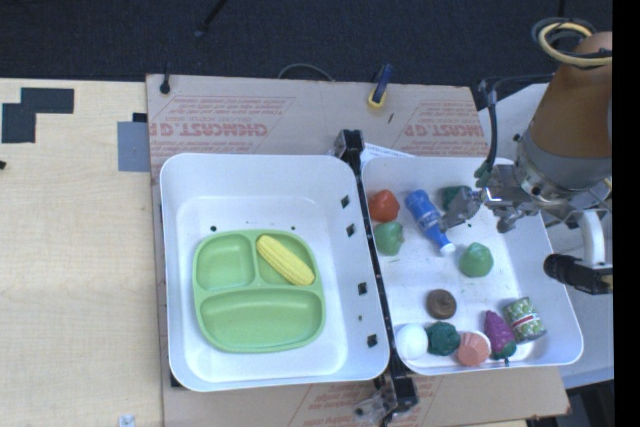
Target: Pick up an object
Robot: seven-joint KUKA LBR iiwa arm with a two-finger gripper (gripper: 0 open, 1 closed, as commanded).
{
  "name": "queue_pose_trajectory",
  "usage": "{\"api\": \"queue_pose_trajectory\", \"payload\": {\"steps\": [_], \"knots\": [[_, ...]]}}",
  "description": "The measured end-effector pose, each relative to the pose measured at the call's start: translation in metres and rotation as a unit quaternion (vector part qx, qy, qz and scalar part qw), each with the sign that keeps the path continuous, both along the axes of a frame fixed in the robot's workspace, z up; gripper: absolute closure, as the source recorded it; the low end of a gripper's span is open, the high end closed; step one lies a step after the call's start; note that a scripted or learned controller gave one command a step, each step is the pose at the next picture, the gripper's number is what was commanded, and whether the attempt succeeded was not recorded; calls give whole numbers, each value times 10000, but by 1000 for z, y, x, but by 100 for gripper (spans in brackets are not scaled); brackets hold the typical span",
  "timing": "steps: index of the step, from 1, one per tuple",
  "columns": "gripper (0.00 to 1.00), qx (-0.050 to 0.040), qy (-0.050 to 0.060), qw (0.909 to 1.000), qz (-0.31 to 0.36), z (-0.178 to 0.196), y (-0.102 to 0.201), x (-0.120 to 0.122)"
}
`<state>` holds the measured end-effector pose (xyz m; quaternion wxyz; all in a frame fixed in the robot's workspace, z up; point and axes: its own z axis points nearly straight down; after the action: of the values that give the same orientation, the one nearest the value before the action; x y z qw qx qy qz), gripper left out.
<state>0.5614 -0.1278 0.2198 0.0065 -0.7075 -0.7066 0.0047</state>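
gripper [483, 205] low over right bin [560, 340], finger spread unreadable, dark green object [455, 197] partly hidden behind it, blue bottle [426, 218] alongside

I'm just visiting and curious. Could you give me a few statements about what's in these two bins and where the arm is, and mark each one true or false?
1. An ear of corn lies on the green divided plate. True.
2. The green divided plate sits in the right bin. False: it is in the left bin.
3. The blue bottle lies in the right bin. True.
4. The gripper hangs over the left bin. False: it is over the right bin, near the blue bottle.
5. A brown donut is in the right bin. True.
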Motion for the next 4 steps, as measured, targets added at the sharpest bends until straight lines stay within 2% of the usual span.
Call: {"api": "queue_pose_trajectory", "payload": {"steps": [1,3,4], "knots": [[0,-8,-62,10000,9,7,0,3],[0,0,-31,10000,7,-118,6,-8],[0,-5,-53,10000,-8,-133,7,-9]]}}
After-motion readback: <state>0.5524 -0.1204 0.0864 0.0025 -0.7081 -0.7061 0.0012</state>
